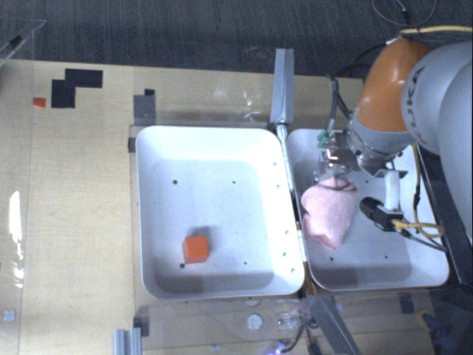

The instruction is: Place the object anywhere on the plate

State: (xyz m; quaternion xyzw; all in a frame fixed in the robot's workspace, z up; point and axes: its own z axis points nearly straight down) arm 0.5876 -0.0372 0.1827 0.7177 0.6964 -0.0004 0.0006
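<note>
The grey arm with its orange band rises nearest the lens, its gripper (334,170) low in the right white bin (414,268), just above a soft pink plate-like object (327,214). Whether it is gripping, I cannot tell. A small orange block (196,249) lies near-left in the left white bin (244,154). It looks untouched; fetching it likely comes next.

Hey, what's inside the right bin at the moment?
A pink object lies near the right bin's left wall, with the gripper just above it. The arm covers the bin's upper right corner, so whatever is there is hidden.
</note>
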